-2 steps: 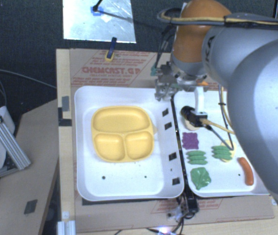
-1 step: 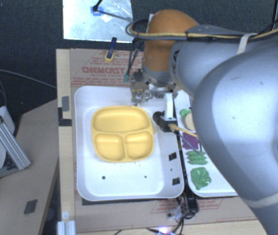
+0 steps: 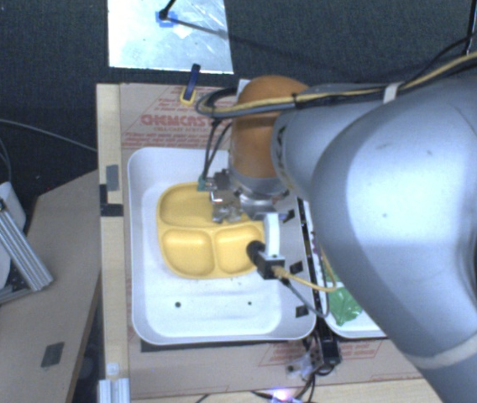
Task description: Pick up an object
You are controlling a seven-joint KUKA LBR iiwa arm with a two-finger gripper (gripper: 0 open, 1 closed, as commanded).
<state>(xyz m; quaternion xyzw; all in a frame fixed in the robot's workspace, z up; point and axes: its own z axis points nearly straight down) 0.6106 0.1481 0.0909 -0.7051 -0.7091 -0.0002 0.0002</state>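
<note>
**Arm over left bin, yellow tray beneath the hand**

Nearest the camera, the grey arm [image 3: 406, 225] fills the right side, reaching in over the bins. Under it, a bit of the right bin [image 3: 364, 330] peeks out with something green [image 3: 343, 305] inside. The left bin [image 3: 213, 317] sits on the cardboard-lined tabletop [image 3: 146, 124]; its front floor is bare white with a few dark specks. Mid-bin lies a yellow divided tray [image 3: 192, 238], flat, open side up: two compartments along the front, one larger behind. Long axis can't be called, since the right end is covered by the wrist. The hand [image 3: 222, 212] hangs over the tray's right-centre; can't tell if it's apart or together, and nothing is seen clamped. Orange band [image 3: 251, 141] above the wrist. Farther back, a blue-and-yellow item [image 3: 191, 85] rests on the cardboard edge, then a shiny sheet [image 3: 170, 23].
</note>
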